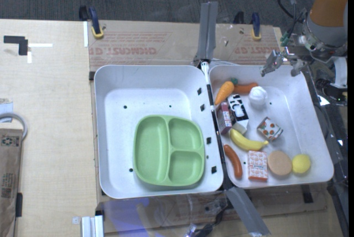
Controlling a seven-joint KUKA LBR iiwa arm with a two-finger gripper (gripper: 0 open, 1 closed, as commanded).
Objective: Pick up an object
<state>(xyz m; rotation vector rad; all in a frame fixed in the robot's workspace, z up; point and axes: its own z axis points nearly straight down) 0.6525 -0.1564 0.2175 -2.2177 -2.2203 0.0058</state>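
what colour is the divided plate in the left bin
Pale green. The divided plate lies in the left bin, best seen in the camera view.

Two bins (105,120), one plate (168,150), two carrots (224,92)

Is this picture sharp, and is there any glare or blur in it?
Camera view: mostly sharp; the white bins look bright and slightly washed out, a bluish glare patch sits below the left bin, and the tool looks a little soft.
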